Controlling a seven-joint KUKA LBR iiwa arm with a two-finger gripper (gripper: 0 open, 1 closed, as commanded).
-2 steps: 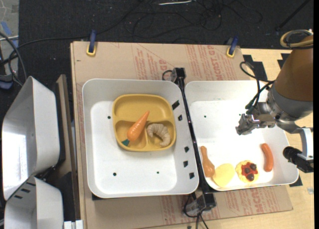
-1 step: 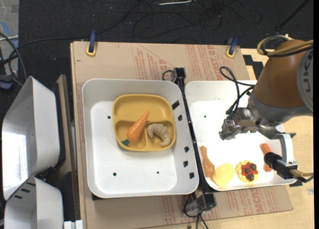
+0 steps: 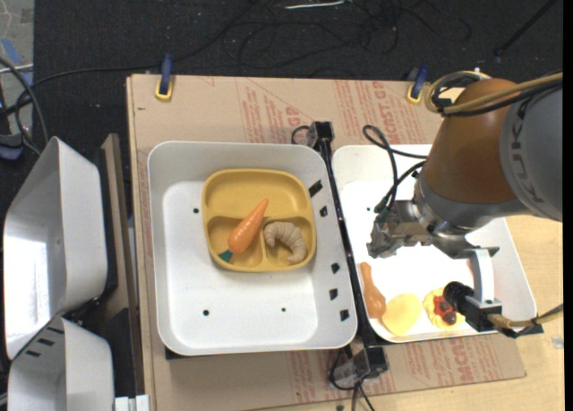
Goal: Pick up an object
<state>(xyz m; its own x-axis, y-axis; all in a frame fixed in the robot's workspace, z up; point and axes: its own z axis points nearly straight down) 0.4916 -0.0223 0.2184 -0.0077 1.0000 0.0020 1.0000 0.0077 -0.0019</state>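
My gripper [image 3: 387, 241] hangs over the right bin [image 3: 358, 172], near its left side, seen from above so its jaws are hard to read. Just below it in that bin lies an orange, pear-shaped toy [image 3: 372, 291] beside a pale yellow piece [image 3: 403, 312]. A small red and yellow object [image 3: 440, 307] lies further right. In the left bin [image 3: 170, 221] sits a yellow divided plate [image 3: 219, 190] holding a toy carrot [image 3: 248, 226] and a beige shrimp [image 3: 287, 239].
The big grey and orange arm [image 3: 488, 158] covers much of the right bin. A black divider with clips [image 3: 333, 221] runs between the bins. Cables lie on the dark floor behind the bench.
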